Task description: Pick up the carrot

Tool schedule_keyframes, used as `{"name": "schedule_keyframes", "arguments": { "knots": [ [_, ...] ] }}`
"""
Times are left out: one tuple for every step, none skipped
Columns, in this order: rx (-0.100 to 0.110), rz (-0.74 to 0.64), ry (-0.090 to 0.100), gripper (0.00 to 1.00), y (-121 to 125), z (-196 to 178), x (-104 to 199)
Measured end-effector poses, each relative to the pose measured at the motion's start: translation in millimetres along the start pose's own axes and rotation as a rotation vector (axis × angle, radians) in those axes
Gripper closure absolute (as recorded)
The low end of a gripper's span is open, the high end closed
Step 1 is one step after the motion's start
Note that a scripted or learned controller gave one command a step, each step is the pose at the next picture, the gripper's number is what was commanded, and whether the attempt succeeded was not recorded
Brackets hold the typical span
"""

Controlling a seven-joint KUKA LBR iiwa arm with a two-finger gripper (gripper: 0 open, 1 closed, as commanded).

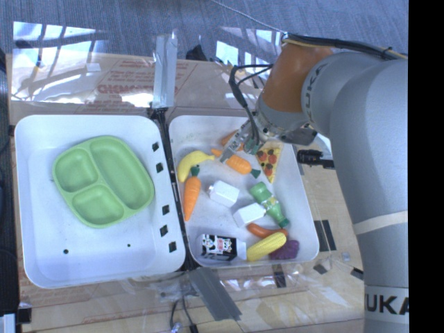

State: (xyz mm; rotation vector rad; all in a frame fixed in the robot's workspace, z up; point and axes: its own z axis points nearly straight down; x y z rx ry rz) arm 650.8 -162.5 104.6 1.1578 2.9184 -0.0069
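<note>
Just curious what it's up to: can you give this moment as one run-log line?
task: pick up carrot | tool: low in right bin, over small carrot | long carrot: lying by banana | left bin: green plate

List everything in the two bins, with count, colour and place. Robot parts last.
divided plate: 1, green, left bin.
banana: 1, yellow, right bin, upper left.
carrots: 2, orange; one by the left wall, one under the gripper.
pizza slice: 1, orange-yellow, upper right.
white blocks: 2; and, centre.
bottle: 1, green, right of centre.
carton: 1, black and white, bottom edge.
corn: 1, yellow, bottom right.
purple item: 1, bottom right corner.
gripper: 1, over the upper carrot.
arm: 1, grey with orange band.
</note>
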Motion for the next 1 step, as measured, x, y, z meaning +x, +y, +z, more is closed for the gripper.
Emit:
{"name": "schedule_keyframes", "arguments": {
  "knots": [
    [-0.009, 0.155, 0.000, 1.00, 37.9, -92.0, 88.6]
  ]
}}
